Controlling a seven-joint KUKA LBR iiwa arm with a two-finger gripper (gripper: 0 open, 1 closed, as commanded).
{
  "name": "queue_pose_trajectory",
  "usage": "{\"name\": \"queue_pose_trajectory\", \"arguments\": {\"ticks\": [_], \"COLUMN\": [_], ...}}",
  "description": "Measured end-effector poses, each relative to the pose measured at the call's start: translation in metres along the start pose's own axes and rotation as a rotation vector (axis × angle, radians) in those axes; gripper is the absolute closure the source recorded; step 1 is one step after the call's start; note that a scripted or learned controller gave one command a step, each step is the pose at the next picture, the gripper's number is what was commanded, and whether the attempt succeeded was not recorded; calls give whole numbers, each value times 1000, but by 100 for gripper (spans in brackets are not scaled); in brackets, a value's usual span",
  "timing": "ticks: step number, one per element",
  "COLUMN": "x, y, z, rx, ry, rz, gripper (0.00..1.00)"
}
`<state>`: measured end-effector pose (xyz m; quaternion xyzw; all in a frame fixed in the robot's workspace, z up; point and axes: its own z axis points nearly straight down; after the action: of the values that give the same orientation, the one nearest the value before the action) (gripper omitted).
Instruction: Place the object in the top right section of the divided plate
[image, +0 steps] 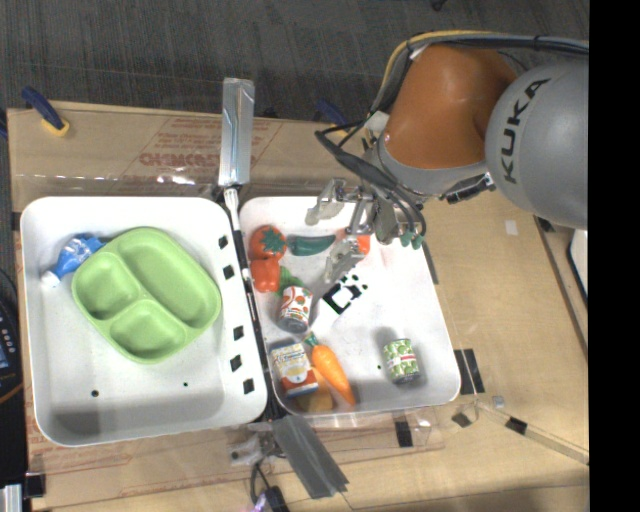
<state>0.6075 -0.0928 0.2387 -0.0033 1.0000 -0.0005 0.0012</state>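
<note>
From the overhead camera view we recorded a cardboard-topped counter (520, 330) bearing two shallow white bins side by side. The left bin (60, 400) held a green divided plate (147, 292), lying flat with its three sections bare, and a blue item (73, 253) tucked against the plate's upper left rim. The right bin (425, 300) held the loose stock: a red tomato-like piece (266, 242) with an orange-red piece (264, 273) just below it, a dark green pod-shaped item (312, 242) beside those, a small can (294, 307) lying tilted near the middle, a labelled jar or carton (295, 367) at the lower edge, an orange carrot (331, 371) touching it, and a green-labelled can (401, 361) set apart to the right. We noted the grey arm (540, 110) with its orange band reaching in from the right, its pincer (347, 262) lowered over the upper middle of the right bin, close to the green pod. We could not tell how far the pincer stood open, nor whether it had hold of anything. A black-and-white marker (345, 294) lay just below it.
</note>
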Motion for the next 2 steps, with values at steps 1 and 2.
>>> {"name": "queue_pose_trajectory", "arguments": {"ticks": [1, 2], "x": [-43, 21], "y": [-17, -34], "z": [-31, -63], "rx": [0, 1], "ry": [-3, -1], "rz": [-379, -324], "gripper": [0, 0]}}
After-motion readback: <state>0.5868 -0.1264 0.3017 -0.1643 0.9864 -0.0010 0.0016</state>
